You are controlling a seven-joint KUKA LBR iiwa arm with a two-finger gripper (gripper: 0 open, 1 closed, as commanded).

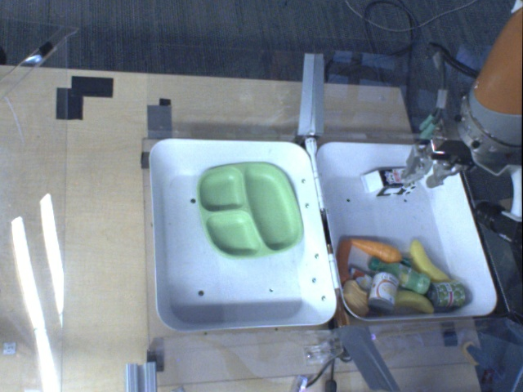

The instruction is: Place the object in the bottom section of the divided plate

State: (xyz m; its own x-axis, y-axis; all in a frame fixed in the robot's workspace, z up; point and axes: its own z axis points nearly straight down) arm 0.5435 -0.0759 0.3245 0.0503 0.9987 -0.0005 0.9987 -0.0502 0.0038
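1. In the camera view, two shallow white bins are seen side by side on a wooden bench (82,243): the left bin (176,300) and the right bin (466,243).
2. A green divided plate (249,208) is seen in the middle of the left bin, with two small sections toward the bin's left side and one large section toward its right side. Nothing is seen lying in any section.
3. The task's objects are heaped in the near right corner area of the right bin, along its near edge: an orange carrot (375,250), a yellow banana (427,261), a green bottle (402,277), a white can (381,291), a second can with a green label (448,295), and a tan item (355,297) at the near left.
4. The arm (500,96) is seen entering from the right, past the far right corner of the right bin.
5. The gripper (413,175) is held above the far part of the right bin, well apart from the heap; whether its fingers are parted or closed cannot be told, and nothing is seen between them.
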